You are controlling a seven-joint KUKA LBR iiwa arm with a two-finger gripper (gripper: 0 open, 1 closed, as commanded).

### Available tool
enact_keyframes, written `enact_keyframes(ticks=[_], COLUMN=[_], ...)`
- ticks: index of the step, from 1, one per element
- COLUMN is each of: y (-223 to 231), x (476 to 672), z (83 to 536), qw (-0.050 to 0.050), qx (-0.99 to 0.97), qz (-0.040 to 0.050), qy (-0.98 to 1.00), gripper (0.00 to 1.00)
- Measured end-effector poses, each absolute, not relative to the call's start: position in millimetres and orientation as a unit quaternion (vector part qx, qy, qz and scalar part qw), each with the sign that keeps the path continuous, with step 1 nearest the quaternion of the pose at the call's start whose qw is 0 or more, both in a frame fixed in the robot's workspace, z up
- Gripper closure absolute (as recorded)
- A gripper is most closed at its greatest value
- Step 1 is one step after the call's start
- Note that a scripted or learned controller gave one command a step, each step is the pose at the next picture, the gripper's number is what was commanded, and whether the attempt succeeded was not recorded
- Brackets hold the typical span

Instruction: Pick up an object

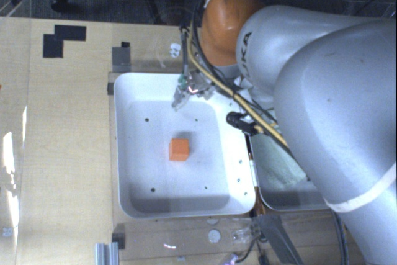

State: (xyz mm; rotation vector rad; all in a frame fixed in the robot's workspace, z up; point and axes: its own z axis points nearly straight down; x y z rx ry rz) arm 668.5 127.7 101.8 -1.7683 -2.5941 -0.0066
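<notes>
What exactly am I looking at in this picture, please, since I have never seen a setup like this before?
This is one camera fixed above a workbench, looking down at a slant. The big grey shape on the right is a robot arm with an orange band above its wrist. At its tip is a small claw, meant for picking things up. It hangs over the far part of a shallow white bin. An orange cube lies near the middle of that bin, apart from the claw. A second white bin sits beside the first, mostly hidden behind the arm. The wooden bench carries both bins. Nothing is between the claw's fingers.
</notes>
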Motion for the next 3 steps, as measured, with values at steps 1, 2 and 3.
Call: enact_keyframes(ticks=[1,2,3], y=[127,123,145], x=[669.7,672.6,670.8], z=[95,106,89], qw=[0.004,-0.005,-0.003], qx=[-0.585,-0.585,-0.685], qz=[-0.0048,-0.0057,-0.0038], qy=[-0.811,-0.811,-0.728], gripper=[0.0,1.0,1.0])
